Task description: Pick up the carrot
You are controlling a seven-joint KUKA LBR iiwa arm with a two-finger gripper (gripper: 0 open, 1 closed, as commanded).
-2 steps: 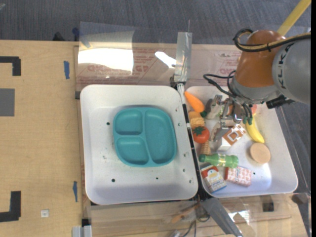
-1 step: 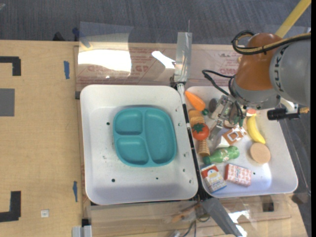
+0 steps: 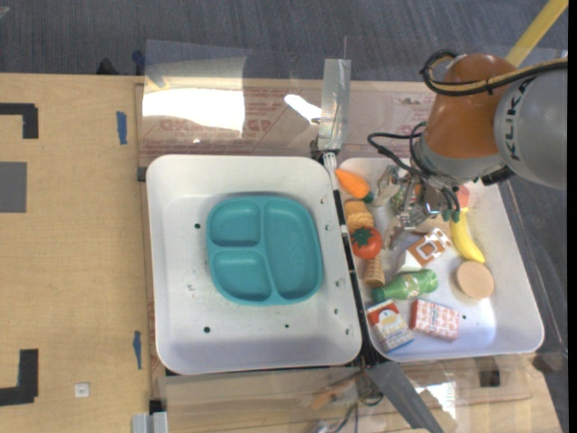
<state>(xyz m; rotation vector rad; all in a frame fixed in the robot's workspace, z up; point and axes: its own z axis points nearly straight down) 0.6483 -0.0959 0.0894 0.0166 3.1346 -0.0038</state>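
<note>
**Gripper over the right bin, carrot to its left**

You have 2 white bins side by side: the left bin (image 3: 171,269) holds 1 teal divided plate (image 3: 265,249) with 3 compartments, and the right bin (image 3: 514,278) carries the clutter. Count in it 1 carrot (image 3: 352,184), 1 tomato (image 3: 365,242), 1 banana (image 3: 466,239), 1 green bottle (image 3: 407,286), 1 round tan disc (image 3: 474,280), 1 red-and-white packet (image 3: 436,319), 1 small carton (image 3: 391,325) and 1 stack of tan biscuits (image 3: 359,215).

The gripper (image 3: 416,207) hangs low over the upper middle of the right bin, a tangle of metal and cable from this angle. You cannot tell from here how far its fingers are spread, and nothing can be seen between them.

The carrot lies well to the gripper's left and slightly beyond it, hard against the bin's top left corner by the divider, tilted, apart from the tool. The biscuits and tomato sit left of the gripper, nearer you than the carrot. The banana lies just to its right, the bottle on the near side.

The arm (image 3: 541,133) enters from the right, grey link leading to the orange band (image 3: 462,106), wrist pointing down into the bin.
</note>
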